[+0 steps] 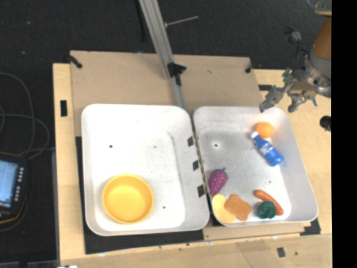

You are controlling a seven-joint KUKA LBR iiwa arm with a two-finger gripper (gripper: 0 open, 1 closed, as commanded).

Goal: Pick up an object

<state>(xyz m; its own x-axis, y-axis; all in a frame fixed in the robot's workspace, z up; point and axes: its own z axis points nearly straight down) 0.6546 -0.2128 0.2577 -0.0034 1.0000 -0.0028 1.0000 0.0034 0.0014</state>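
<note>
My gripper (283, 101) hangs over the far right corner of the right bin (234, 124), open, with nothing between its fingers. Just below it in that bin lie an orange ball (265, 129) and a blue bottle (269, 151), touching each other. Near the bin's left wall sits a purple bunch of grapes (218, 178). Along the front edge lie a yellow piece (218, 203), a brown slice of toast (239, 207), a red-orange carrot (268, 197) and a green vegetable (266, 210).
The left bin (134, 133) holds a yellow bowl (128, 198) at its front left. A grey metal post (162, 43) slants up from between the bins at the back. A tablet (8, 186) lies at the far left, off the bench.
</note>
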